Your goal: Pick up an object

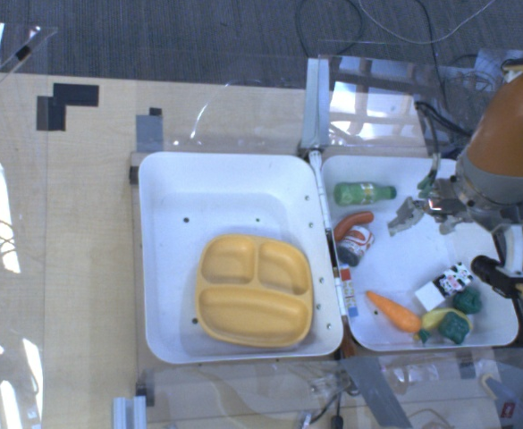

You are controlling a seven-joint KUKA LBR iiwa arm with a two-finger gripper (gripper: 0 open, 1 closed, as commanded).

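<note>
We see the gripper (419,208) splayed open, grasping nothing, at three o'clock from the green bottle (364,193).

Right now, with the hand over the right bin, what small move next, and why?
Probably ease the hand toward the green bottle and lower. The hand sits in the right bin with nothing between its fingers, and the bottle lies alone just beside it.

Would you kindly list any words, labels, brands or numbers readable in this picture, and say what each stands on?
No text can be read.
Green bottle: has a label, too blurred to read.
Red and white can: printing too small to make out.
White block with black marks: the marks are not legible.
Marker pen along the bin edge: lettering too small.
</note>
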